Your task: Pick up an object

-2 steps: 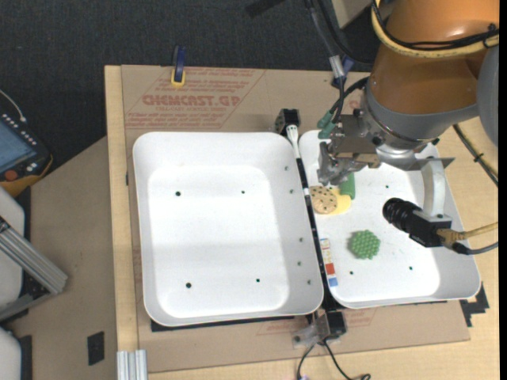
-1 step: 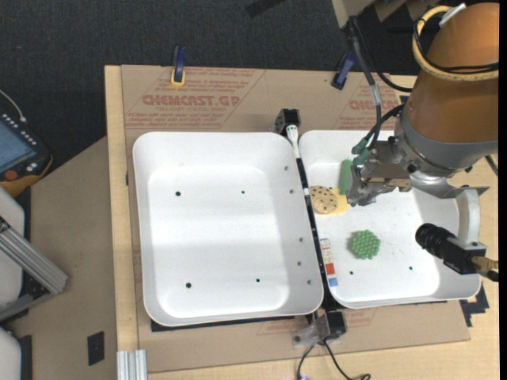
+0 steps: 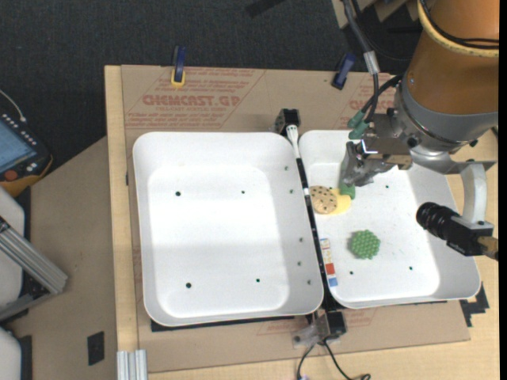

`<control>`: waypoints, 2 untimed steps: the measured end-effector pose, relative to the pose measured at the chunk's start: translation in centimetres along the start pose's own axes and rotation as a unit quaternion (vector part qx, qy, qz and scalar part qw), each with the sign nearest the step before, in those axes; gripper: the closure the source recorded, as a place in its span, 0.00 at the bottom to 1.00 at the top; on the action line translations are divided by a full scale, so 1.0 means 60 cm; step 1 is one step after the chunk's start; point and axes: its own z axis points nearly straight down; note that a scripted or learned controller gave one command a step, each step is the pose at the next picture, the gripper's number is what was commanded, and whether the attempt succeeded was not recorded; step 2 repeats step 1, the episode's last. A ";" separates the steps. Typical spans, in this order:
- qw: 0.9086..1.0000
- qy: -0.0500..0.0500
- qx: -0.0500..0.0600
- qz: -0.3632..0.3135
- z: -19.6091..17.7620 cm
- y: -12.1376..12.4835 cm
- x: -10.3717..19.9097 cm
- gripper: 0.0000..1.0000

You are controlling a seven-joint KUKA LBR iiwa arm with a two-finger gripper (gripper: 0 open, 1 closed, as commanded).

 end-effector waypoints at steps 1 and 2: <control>1.000 0.000 0.001 0.001 -0.039 0.000 0.022 1.00; 1.000 0.000 0.001 0.001 -0.039 0.000 0.022 1.00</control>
